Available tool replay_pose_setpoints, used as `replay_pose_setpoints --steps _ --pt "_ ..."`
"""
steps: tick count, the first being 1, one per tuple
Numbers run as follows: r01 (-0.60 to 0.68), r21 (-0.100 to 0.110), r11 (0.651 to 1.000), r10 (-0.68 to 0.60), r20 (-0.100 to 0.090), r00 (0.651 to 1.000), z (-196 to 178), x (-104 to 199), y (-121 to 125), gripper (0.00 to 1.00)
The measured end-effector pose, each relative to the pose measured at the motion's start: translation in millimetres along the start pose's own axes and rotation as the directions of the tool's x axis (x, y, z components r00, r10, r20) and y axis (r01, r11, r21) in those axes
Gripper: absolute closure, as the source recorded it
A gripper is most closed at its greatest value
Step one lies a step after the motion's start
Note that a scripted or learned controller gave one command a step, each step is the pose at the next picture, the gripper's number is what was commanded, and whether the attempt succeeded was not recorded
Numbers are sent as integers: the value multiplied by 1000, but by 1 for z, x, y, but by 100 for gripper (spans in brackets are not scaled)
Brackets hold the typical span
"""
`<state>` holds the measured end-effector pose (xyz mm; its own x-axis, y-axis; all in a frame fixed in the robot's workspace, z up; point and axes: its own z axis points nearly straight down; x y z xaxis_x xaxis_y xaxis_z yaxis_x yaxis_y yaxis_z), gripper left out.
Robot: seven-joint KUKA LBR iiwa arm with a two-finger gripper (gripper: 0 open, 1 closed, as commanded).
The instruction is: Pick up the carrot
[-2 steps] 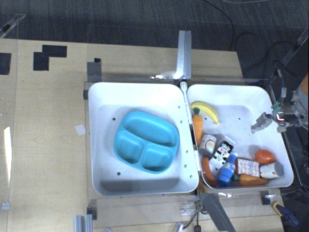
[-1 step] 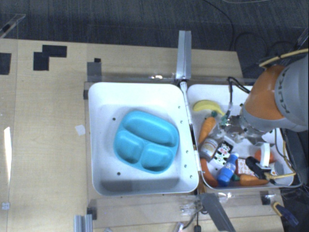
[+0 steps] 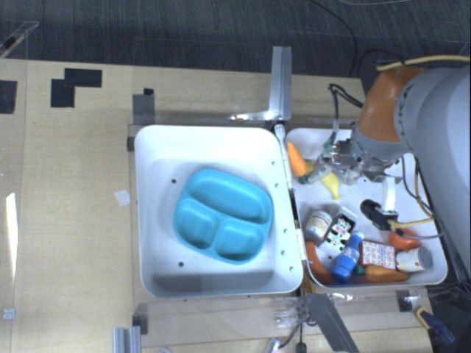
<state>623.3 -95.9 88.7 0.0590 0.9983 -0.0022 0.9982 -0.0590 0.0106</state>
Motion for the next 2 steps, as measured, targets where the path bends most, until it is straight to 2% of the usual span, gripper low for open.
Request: replay_pose_setpoints --steps 1,2 --pt "-26 4 1000 26 -1 1000 2 16 47 0" --pt "-15 -3 1000 15 -2 1000 -12 19 49 100"
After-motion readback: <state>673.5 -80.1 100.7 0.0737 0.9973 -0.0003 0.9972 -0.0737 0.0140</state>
